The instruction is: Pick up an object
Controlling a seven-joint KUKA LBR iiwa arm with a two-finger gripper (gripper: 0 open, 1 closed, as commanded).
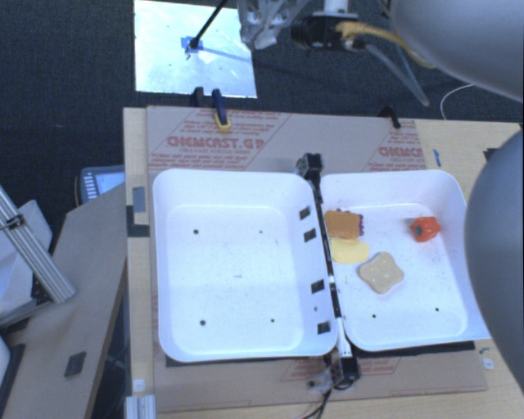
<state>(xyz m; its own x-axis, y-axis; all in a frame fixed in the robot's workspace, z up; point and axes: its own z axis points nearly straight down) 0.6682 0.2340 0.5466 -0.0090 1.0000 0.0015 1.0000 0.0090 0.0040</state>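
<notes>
The right white bin (446, 192) holds several small objects. An orange-brown block with a purple edge (342, 223) lies near its left wall, with a flat yellow piece (350, 251) just in front of it. A tan toast-shaped piece (381, 272) sits nearer the front. A red-orange vegetable toy (424, 229) lies toward the right. The left white bin (237, 262) sits beside it. My gripper (266, 23) is at the top edge of the camera view, raised well above and beyond the bins' far side, with nothing visibly in it. The grey arm (499, 245) covers the right bin's right edge.
The bins rest on a brown board (246, 143) and are joined by black clips (315, 237) along the middle. A yellow clamp (221, 119) holds the board's far edge. A shiny metal sheet (192, 49) lies behind, and an aluminium rail (33, 254) stands at the left.
</notes>
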